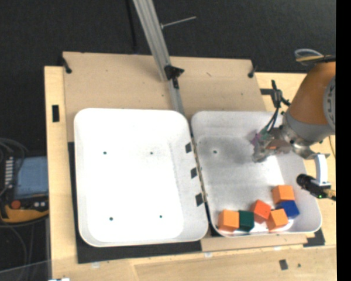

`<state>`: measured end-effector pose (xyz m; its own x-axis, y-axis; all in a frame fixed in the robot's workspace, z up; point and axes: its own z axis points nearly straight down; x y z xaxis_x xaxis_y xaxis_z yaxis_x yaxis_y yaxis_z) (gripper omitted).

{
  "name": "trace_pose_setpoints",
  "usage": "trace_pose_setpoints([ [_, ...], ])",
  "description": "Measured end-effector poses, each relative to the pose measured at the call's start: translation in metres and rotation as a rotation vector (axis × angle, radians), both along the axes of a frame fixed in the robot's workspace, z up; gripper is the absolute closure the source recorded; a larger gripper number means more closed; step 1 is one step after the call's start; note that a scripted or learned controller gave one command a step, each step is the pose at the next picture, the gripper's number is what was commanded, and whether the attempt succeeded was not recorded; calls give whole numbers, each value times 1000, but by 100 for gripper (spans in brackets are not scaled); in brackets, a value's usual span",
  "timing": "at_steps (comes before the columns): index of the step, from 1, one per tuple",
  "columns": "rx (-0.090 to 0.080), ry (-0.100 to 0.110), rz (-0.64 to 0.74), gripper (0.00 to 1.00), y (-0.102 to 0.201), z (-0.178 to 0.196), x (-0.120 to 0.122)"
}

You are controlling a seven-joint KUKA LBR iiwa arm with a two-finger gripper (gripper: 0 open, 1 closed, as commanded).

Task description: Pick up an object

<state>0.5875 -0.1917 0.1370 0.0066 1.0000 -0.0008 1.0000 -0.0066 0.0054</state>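
**Claw hangs over bare bin floor, blocks wait at the near wall**

The gripper [262,148] hangs over the right bin [222,127], above an open stretch of its floor toward the far-right part. Whether it is clenched or released I cannot tell; its tip is a small blur of grey and purple, and nothing can be made out between its tips. Behind it, the orange band [313,98] of the arm rises toward the right edge of the bin.

The things to pick all lie at the bin's near wall, well apart from the gripper. Nearest is an orange block [283,192] with a blue block [288,208] touching it on the near side. Along the wall sit another orange block [277,218], a red-orange block [261,209], a green block [246,220] and a further orange block [229,219], packed close together.

The coming move turns on one relation: from the gripper, the cluster lies toward the bin's near wall and slightly to the right. The blocks look cube-like, so no long axis matters much; the crowding does, and the outer orange block seems the freest target.

The left bin [134,174] lies alongside.
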Motion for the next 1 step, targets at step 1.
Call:
trace_pose_setpoints([
  [1, -1, -1, -1, 100, -6, 45, 1],
])
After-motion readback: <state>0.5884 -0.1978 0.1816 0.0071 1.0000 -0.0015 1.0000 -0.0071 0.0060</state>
